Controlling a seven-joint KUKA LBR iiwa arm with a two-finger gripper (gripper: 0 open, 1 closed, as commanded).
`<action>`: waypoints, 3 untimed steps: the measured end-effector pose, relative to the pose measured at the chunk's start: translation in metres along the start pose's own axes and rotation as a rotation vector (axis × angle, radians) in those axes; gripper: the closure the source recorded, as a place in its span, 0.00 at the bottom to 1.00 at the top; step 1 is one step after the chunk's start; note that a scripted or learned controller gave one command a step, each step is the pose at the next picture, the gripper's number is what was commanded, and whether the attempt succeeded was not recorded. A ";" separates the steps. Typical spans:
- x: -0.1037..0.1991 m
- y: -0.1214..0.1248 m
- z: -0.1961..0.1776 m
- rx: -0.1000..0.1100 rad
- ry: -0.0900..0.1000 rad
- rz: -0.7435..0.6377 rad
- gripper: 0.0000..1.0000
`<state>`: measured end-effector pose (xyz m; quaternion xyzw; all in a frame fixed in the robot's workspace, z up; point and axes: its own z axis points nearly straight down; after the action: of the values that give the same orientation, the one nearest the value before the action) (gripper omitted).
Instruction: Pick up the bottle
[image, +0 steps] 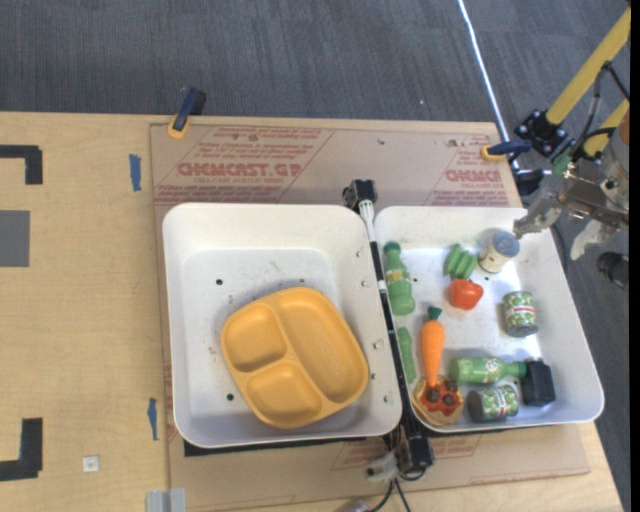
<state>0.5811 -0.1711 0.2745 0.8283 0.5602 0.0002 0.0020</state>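
Observation:
Two green bottles lie in the right bin (578, 345). One bottle (399, 281) lies along the bin's left wall, and the other (485, 370) lies on its side near the front. A small pale bottle with a grey cap (497, 250) stands at the back right of the bin. My gripper (537, 213) hangs over the bin's back right corner, just up and right of the grey-capped bottle. Nothing shows in its grasp.
The right bin also holds a carrot (432, 343), a red tomato (465, 293), a green pepper (460, 262), two green cans (519, 312) (494, 402), a black block (539, 383) and a strawberry piece (441, 399). The left bin (190, 300) holds a yellow divided plate (293, 356).

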 end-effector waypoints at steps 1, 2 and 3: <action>0.000 0.001 -0.010 -0.002 0.000 -0.001 1.00; 0.000 0.001 -0.010 -0.002 0.000 -0.001 0.00; 0.001 0.001 -0.021 -0.004 -0.001 -0.002 1.00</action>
<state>0.5824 -0.1706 0.2951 0.8279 0.5608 0.0011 0.0038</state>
